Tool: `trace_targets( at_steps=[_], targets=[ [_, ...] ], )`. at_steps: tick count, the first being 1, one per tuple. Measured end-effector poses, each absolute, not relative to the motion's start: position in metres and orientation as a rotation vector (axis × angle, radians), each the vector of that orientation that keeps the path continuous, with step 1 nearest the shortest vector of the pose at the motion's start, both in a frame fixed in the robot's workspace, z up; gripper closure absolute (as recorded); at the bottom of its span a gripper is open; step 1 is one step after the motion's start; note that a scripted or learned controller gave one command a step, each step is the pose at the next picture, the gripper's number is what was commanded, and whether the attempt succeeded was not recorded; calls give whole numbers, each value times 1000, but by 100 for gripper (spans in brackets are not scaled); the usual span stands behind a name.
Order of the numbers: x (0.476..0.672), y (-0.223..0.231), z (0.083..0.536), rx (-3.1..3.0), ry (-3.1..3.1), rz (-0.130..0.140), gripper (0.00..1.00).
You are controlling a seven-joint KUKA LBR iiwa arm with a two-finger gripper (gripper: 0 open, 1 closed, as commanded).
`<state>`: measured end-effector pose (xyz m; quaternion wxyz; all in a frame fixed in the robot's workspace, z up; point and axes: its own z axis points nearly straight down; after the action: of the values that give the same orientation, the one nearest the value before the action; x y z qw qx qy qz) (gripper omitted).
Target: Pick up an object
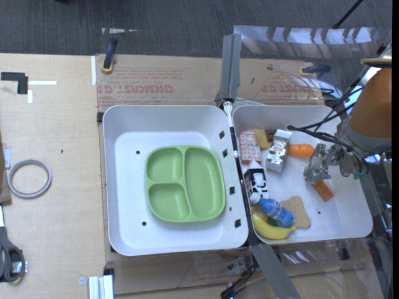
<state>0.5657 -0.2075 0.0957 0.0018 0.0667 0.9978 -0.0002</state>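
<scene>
Two white bins sit side by side: the left bin [118, 185] bears a green divided plate [185, 183], and the right bin [349, 220] (cluttered) holds a banana [272, 227], a blue bottle [275, 211] and a carrot [302, 149]. The gripper [317, 169] hangs inside the right bin; whether its fingers are parted or closed, I cannot tell.

The two shallow white bins [118, 185] look like smooth, faintly glossy plastic. The green three-compartment tray [186, 184] is matt plastic with a soft sheen. The pale bench top [50, 229] reads as smooth light wood, with brown printed cardboard [162, 80] behind the bins. The grey roll of tape [28, 178] looks dull, and the yellow banana [272, 228] waxy-smooth.
</scene>
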Motion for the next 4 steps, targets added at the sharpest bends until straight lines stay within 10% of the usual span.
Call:
trace_targets(
  at_steps=[1,2,3,4],
  targets=[
    [566,-207,96,210,3131,0,0],
    [478,-222,88,286,3131,2,0],
    [580,-221,89,558,3089,0,0],
    [541,-221,90,704,3061,1,0]
  ],
)
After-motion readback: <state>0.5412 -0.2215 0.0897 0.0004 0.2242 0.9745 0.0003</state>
